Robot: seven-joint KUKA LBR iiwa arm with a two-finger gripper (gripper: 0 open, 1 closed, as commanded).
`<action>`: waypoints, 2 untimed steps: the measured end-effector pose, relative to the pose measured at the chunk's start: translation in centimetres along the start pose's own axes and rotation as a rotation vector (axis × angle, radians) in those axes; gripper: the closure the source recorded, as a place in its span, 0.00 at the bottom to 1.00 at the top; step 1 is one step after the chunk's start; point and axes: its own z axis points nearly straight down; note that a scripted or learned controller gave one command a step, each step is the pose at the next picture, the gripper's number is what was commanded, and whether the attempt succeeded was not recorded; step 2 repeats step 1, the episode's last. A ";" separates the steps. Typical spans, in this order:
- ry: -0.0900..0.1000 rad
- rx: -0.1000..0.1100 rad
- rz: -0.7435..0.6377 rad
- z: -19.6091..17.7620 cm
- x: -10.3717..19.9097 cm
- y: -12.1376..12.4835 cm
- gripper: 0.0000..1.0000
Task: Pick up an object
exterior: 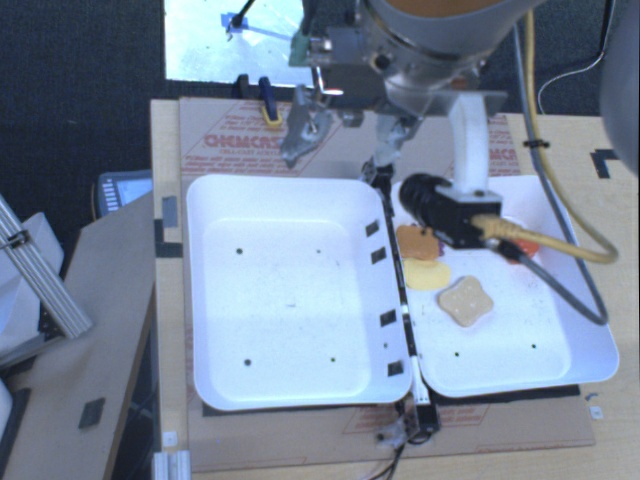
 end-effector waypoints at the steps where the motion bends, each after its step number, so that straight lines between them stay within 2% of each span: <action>1: 0.000 0.000 0.000 0.0 0.0 0.0 0.00; 2: 0.000 0.000 0.000 0.0 0.0 0.0 0.00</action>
